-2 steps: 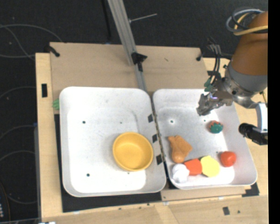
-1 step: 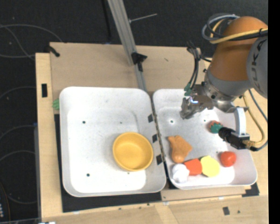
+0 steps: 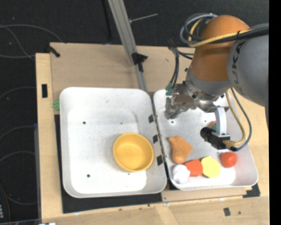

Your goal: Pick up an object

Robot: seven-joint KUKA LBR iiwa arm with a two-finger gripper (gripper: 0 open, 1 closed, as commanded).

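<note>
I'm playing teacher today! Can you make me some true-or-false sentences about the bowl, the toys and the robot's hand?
1. The yellow bowl sits in the left bin. True.
2. The gripper is over the left bin. False: it is over the right bin.
3. The yellow block lies beside an orange block. True.
4. The bowl is full of toys. False: nothing is in it.
5. The white ball is in the right bin. True.
</note>
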